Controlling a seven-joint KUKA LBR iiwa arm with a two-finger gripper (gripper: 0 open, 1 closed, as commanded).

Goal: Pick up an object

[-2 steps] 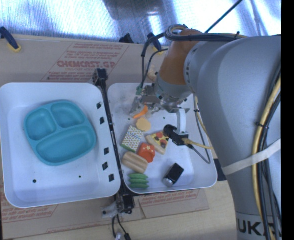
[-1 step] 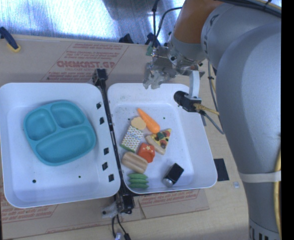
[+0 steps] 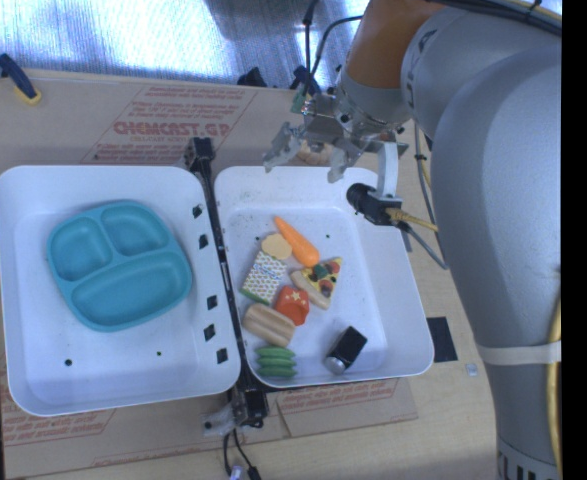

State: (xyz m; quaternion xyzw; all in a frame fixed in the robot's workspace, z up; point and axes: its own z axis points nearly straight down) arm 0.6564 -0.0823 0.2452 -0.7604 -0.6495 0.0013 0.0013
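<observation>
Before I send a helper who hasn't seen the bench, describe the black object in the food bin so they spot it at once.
Start at the right bin, the one holding the toy food. Go to its near right corner, away from the arm. There lies the small black block, apart from the cluster; it is the only dark, boxy item among the coloured food pieces.

You can't read the end effector [image 3: 308,158] clearly: its metal fingers blur together above the right bin's [image 3: 398,298] far rim. The arm [image 3: 493,168] hides the table's [image 3: 83,118] right side and is cut off at the top and bottom edges. The small cracker [image 3: 276,246] sits partly under the carrot [image 3: 296,240]. Printing on the cardboard [image 3: 173,128] is too faint to read fully.
</observation>
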